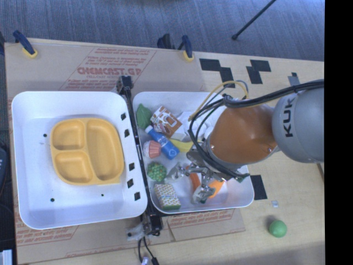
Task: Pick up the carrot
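Observation:
The carrot (217,187) is an orange piece lying in the near right corner of the right bin (246,194), partly covered by the gripper. My gripper (198,183) is down in that corner, right over the carrot's left end and seemingly touching it. The orange band and grey wrist (242,134) hang over the bin's right half and hide what lies beneath them.
Left of the gripper lie a green broccoli (156,172), a patterned block (166,196), a blue bottle (161,142), a yellow piece (182,146), a brown carton (165,121) and a green leaf (143,116). The left bin holds a yellow divided plate (87,150). A green ball (277,228) sits on the bench.

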Available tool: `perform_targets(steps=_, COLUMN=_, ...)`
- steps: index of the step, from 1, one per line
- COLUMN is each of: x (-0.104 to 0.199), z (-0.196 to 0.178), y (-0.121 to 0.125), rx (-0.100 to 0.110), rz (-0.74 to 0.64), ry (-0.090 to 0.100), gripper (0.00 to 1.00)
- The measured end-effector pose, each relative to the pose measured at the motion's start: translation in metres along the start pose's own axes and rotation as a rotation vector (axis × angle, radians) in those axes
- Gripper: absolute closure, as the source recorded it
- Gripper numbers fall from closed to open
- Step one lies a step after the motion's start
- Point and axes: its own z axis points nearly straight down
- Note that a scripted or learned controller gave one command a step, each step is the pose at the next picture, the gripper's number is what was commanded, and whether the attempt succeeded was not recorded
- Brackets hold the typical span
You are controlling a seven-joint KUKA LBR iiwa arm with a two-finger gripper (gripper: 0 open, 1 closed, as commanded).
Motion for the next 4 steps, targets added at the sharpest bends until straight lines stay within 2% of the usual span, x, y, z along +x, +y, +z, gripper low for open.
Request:
perform_targets(steps=1, x=0.032, z=-0.021, y=-0.019, rx=0.0, rz=-0.109, ry=0.0, gripper=0.0)
perform_targets(steps=2, x=0.031, z=-0.031, y=-0.019, rx=-0.001, rz=-0.11, ry=0.001, gripper=1.0)
perform_targets(steps=3, x=0.008, z=-0.16, y=0.006, rx=0.002, rz=-0.127, ry=0.0, gripper=1.0)
perform_targets(steps=4, x=0.009, z=-0.159, y=0.006, rx=0.001, rz=-0.126, ry=0.0, gripper=0.0)
